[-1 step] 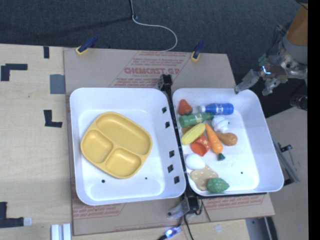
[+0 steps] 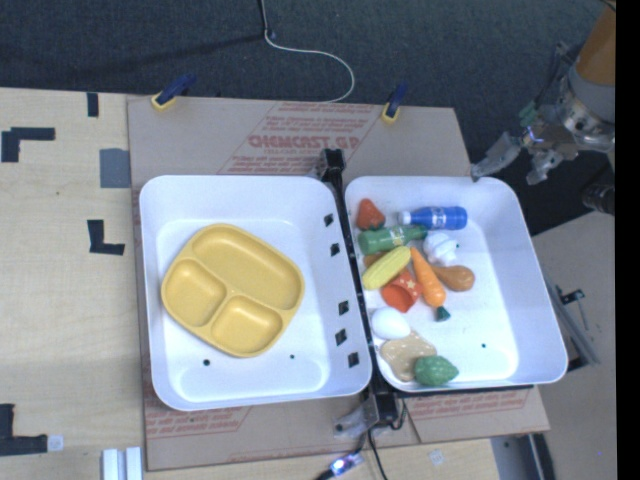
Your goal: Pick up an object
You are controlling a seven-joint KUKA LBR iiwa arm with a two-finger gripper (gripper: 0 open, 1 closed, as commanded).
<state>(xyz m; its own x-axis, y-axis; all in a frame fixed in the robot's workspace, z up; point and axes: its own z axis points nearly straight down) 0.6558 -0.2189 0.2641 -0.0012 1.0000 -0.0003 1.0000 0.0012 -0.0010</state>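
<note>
The gripper [image 2: 512, 158] hangs open and empty just past the right bin's [image 2: 530, 268] far corner, clear of the toy food [image 2: 412, 278] crowded along its left side.

At the far right, the arm [image 2: 603, 53] shows a rounded orange band above a pale grey wrist section. Below the wrist sits a cluster of silver-grey metal parts with dark gaps between them and a small bluish-green spot on its left side. The gripper [image 2: 520, 163] ends in two slim grey fingers [image 2: 493, 158], one longer and pointed, one shorter and darker.
</note>
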